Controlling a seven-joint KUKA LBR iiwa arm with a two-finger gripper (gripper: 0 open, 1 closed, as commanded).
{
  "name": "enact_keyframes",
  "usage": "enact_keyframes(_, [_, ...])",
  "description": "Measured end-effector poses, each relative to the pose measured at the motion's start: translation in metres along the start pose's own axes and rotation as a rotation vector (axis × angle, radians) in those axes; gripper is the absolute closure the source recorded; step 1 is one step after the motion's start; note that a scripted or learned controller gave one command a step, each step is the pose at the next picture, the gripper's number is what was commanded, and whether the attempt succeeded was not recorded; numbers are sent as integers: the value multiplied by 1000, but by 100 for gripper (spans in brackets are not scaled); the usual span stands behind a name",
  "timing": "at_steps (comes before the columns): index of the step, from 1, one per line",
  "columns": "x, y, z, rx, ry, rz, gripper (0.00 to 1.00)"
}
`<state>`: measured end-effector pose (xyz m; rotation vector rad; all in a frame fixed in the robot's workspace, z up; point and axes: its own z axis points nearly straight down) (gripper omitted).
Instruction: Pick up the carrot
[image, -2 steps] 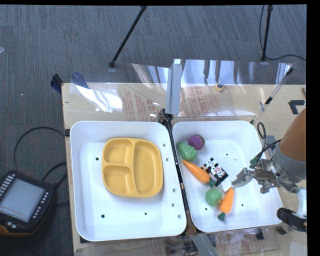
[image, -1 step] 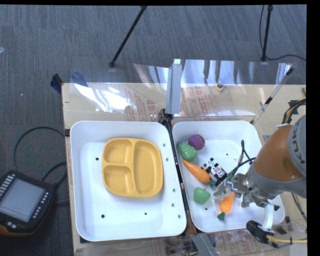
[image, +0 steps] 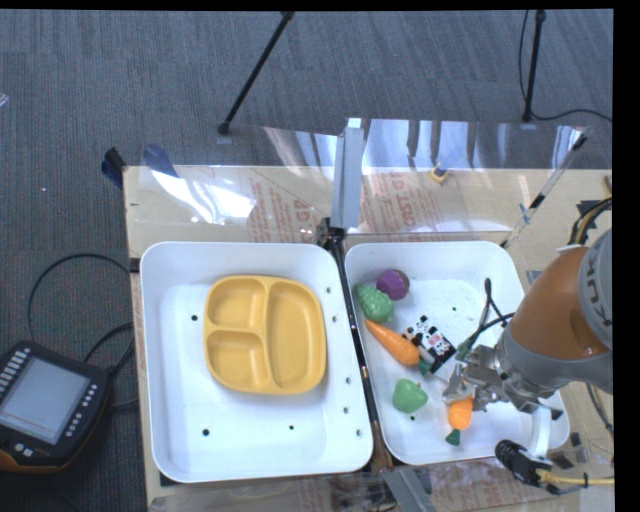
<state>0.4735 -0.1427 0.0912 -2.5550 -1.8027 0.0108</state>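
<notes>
A robot gripper (image: 468, 392) hangs over the right bin (image: 500, 265), its fingers apparently closed on a small carrot (image: 459, 413), while a larger carrot (image: 393, 343) lies nearby.

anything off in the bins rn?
Nothing spilled or damaged. One oddity: two carrot-like toys in the right bin: a long carrot mid-bin and a small orange piece right at the gripper, which could confuse the pick.
</notes>
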Motion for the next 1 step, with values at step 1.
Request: enact_keyframes(1, [57,-17,-143,-15,-1,14,100])
